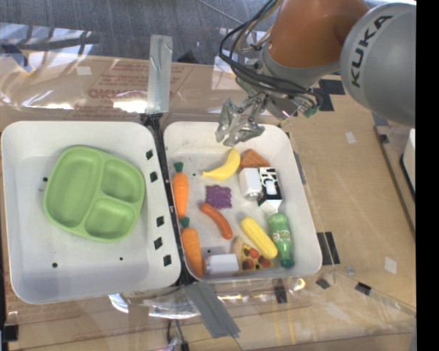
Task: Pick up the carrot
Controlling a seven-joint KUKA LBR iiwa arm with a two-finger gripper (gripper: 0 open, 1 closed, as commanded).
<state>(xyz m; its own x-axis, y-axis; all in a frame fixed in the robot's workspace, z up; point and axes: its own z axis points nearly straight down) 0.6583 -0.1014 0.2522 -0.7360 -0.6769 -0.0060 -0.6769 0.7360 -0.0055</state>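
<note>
Tool (pixel 239 129) over the right bin's (pixel 301 189) far edge, just above the banana (pixel 224 167); fingers slightly apart, holding nothing.
Two carrots lie along that bin's left wall, one (pixel 180 192) mid-wall, the other (pixel 192 250) nearer the front; sausage (pixel 216 220), corn (pixel 258 238), bottle (pixel 280 238) alongside; left bin (pixel 18 196) holds a green plate (pixel 95 192).

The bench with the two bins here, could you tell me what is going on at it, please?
A KUKA arm reaches in with its gripper hanging over the far edge of the right bin, just above a banana. It holds nothing. Two carrots lie along that bin's left wall, untouched. The left bin holds a green divided plate.
</note>
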